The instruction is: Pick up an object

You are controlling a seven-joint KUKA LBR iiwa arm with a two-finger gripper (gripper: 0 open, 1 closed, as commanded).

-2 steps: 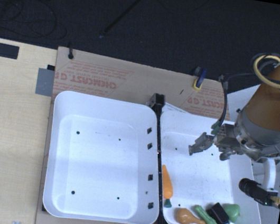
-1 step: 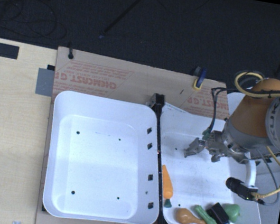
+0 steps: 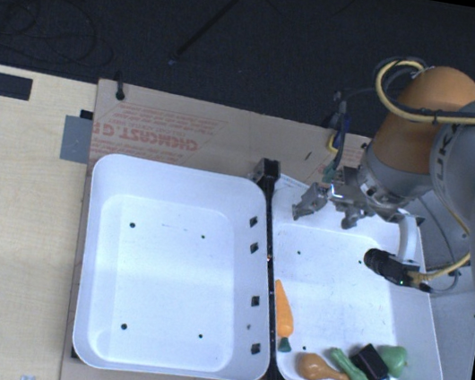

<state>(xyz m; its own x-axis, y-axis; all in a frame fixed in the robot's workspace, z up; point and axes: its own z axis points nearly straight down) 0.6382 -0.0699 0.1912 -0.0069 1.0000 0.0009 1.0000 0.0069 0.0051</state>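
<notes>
Two shallow white bins sit side by side on a sheet of cardboard. The left bin shows bare floor with a few small dark dots. The right bin holds four things. One carrot lies against the bin's left wall, at about eight o'clock from the bin's middle, its green end pointing toward six o'clock. The other three are clustered in the corner at about five o'clock: one tan gourd-shaped toy, one green pod-like piece just beside it, and one black block touching a rounded green thing.

One arm reaches in from three o'clock. Its gripper hangs over the right bin's far rim, at about twelve o'clock, well apart from all four things. Its two fingers are spread, with nothing between them.
</notes>
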